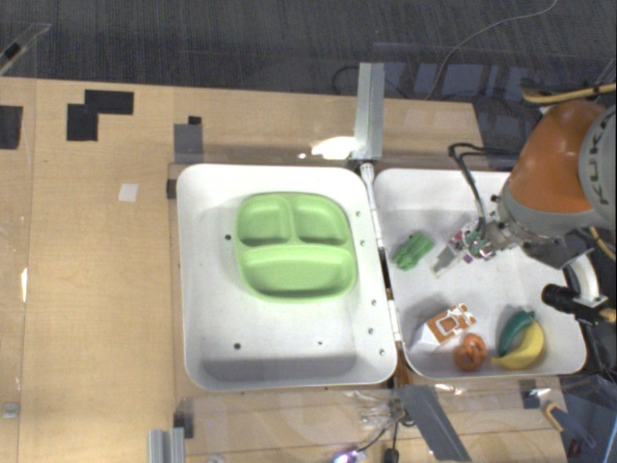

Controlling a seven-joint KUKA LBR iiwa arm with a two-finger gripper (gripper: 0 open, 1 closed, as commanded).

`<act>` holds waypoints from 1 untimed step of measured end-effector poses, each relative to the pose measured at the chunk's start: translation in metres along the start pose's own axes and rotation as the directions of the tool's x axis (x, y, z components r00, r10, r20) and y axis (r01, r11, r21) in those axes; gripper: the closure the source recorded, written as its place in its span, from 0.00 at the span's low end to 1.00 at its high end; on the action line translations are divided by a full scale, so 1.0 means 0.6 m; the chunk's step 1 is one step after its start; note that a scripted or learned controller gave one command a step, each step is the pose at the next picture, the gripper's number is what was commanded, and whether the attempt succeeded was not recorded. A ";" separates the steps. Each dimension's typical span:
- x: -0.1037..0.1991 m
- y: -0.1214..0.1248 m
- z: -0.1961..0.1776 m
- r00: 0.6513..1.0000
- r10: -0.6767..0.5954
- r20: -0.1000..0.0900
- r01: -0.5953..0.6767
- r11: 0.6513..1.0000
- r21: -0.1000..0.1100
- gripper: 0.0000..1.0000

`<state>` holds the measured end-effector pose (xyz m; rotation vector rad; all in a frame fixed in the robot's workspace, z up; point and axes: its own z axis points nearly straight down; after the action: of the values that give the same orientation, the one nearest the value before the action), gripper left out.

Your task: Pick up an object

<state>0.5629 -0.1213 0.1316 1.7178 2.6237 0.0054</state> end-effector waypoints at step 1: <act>-0.037 -0.004 -0.078 0.999 0.047 0.001 -0.047 0.999 0.000 0.00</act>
<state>0.5693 -0.1428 0.1784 1.7785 2.5824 0.0043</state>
